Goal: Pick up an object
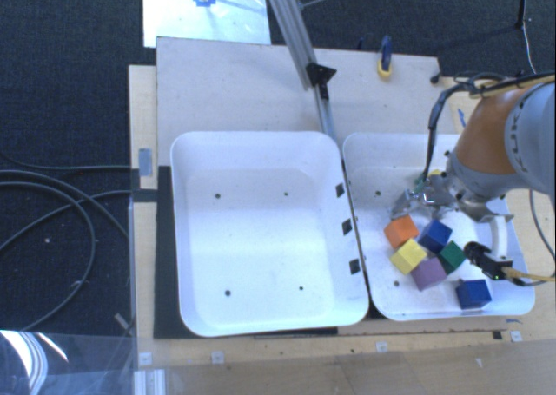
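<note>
Gripper [415, 203] sits low in right bin [373, 293], metal fingers just above orange cube [400, 230]; can't tell if they're apart or together, and nothing visibly between them. Cubes are clustered in the bin's near-right part: orange one closest to gripper, blue cube [435, 235] beside it to the right, yellow cube [408, 256] below, purple cube [427, 273] touching yellow, green cube [451, 256] tucked between blue & purple. A second, darker blue block [473, 293] lies apart, near the front rim. All are small, matte, flat-faced w/ crisp edges. Arm [504, 137] is smooth grey w/ glossy orange band, cables looping off it. Left bin [187, 237] is white, shallow, rounded corners, a few dark dots on floor. Both rest on a pale board [243, 81].
</note>
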Available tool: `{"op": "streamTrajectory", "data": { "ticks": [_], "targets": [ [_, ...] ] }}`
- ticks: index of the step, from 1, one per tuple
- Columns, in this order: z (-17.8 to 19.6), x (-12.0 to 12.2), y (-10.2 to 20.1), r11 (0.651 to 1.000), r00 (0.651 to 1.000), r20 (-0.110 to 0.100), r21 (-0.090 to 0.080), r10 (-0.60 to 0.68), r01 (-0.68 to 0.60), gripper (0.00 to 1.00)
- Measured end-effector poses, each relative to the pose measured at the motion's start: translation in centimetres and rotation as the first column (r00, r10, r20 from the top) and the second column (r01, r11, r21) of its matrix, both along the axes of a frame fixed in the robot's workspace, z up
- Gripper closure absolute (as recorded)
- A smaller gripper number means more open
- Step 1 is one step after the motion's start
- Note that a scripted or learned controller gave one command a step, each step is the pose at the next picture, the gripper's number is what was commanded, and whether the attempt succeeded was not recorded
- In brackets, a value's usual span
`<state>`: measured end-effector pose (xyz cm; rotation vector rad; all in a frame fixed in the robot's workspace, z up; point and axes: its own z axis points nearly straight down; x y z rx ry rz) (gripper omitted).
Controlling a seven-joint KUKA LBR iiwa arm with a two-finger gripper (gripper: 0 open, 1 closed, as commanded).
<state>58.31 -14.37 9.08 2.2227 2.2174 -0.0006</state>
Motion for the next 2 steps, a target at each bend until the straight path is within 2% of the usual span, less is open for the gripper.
{"op": "streamTrajectory", "data": {
  "ticks": [1,2],
  "targets": [
    [0.1,7.5,3.1,1.0,1.0,0.007,0.001,0.012,-0.012,0.0],
    [3.0,10.2,-4.1,1.0,1.0,0.007,-0.003,0.002,-0.002,0.0]
  ]
}}
